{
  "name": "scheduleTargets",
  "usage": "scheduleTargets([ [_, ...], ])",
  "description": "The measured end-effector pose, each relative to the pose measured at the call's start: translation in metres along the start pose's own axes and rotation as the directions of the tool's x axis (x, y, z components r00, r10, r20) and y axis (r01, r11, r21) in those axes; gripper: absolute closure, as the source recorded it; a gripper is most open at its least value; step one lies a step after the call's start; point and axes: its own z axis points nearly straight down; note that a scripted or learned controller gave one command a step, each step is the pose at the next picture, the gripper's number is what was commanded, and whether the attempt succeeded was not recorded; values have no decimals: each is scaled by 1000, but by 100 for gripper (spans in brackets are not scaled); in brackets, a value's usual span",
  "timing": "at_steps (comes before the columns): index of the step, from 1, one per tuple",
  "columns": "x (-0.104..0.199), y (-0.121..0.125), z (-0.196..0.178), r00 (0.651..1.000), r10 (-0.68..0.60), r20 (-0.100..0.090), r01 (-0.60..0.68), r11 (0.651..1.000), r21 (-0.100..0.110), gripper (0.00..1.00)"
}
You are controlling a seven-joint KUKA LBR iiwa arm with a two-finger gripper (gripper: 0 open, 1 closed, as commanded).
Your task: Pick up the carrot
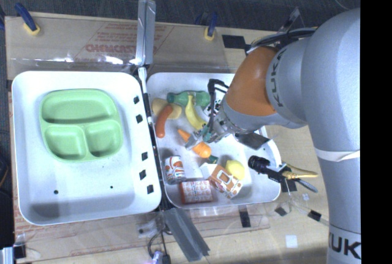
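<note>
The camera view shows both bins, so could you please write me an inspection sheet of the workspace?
Surface: bench bearing two white bins, left bin and right bin, side by side.
Job's things: carrot in the right bin, directly beneath the pincer.
Clutter: green divided tray in the left bin; banana, lemon, can and small boxes in the right bin.
Grippers: pincer low over the carrot; whether it grips cannot be judged.
Cables: black cable looping by the wrist.
Surroundings: blue clamps on the bench edge; dark floor beyond.
</note>
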Motion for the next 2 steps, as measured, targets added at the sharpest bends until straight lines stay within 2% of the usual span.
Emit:
scheduleTargets([
  [1, 58, 49, -114, 998, 59, -1, -59, 998, 0, 100],
  [2, 97, 78, -162, 999, 54, 0, -54, 999, 0, 100],
])
